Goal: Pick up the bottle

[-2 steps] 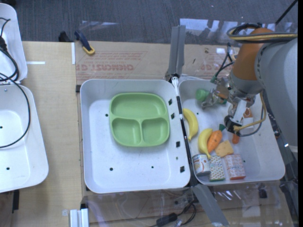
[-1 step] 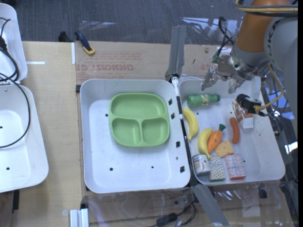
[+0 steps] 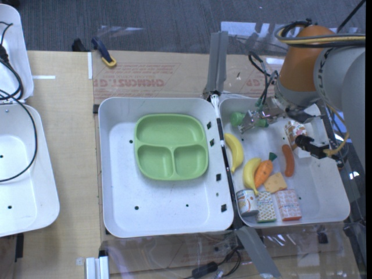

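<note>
Over the right bin's far left corner: gripper (image 3: 251,122) down beside a green bottle (image 3: 238,119).
Bottle lies in the right bin (image 3: 325,211) near its top-left corner, just left of the gripper tip; contact unclear, and can't tell how wide the gripper is or whether it has anything. Same bin: two bananas (image 3: 235,150), carrot (image 3: 264,172), sausage (image 3: 288,160), can (image 3: 246,203), small boxes (image 3: 289,206). Left bin (image 3: 116,214) holds a green divided plate (image 3: 171,146).
</note>
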Robot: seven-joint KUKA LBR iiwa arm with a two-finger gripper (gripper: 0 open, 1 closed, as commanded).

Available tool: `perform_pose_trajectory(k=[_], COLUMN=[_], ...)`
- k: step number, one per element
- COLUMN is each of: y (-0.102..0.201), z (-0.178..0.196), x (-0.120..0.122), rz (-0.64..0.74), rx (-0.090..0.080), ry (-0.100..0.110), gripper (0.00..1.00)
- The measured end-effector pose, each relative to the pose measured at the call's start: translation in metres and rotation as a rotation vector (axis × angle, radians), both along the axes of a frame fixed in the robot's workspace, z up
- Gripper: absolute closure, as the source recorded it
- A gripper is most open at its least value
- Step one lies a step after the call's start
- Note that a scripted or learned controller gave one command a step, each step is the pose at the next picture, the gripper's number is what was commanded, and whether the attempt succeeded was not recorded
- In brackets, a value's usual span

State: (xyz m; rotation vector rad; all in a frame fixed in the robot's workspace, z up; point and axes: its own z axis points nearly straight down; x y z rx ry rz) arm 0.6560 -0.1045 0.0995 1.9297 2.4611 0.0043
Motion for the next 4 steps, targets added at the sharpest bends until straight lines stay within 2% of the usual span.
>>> perform_pose_trajectory(k=[1,2,3,4], y=[-0.004,0.033,0.097,0.131], z=[0.007,0.142,0.137,0.150], x=[-0.003,0.004,-0.038,-0.069], rz=[-0.005,-0.119,-0.438,-0.316], rx=[-0.001,0.005,0.007,0.005], ry=[0.018,0.015,0.017,0.018], gripper=[1.00,1.00,1.00,1.00])
